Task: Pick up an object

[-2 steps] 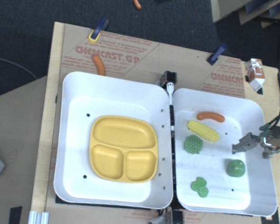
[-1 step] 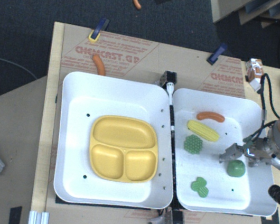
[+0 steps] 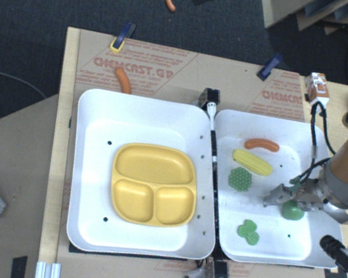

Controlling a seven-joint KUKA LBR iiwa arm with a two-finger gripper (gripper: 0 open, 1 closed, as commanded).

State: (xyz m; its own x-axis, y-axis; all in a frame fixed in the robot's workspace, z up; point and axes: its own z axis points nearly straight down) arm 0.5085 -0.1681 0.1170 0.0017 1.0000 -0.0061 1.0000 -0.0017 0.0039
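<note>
The arm reaches in from the right, and the jaws (image 3: 286, 200) are down low inside the right bin (image 3: 261, 250), right against a round green piece (image 3: 293, 211) near the bin's right side. How far the jaws are spread, and whether they have hold of that green piece, cannot be told from here (the metal tips blur into it).

Around them: an orange-red sausage (image 3: 262, 144) toward the back of the bin, a yellow corn cob (image 3: 252, 162) just in front of it, a dark green ribbed disc (image 3: 240, 179) beside the corn, and a green lobed piece (image 3: 249, 232) near the front wall.

Over in the left bin (image 3: 91, 154), a yellow divided plate (image 3: 153, 183) sits square in the middle. Another orange sausage (image 3: 123, 80) lies on the counter (image 3: 173, 68) behind that bin.
</note>
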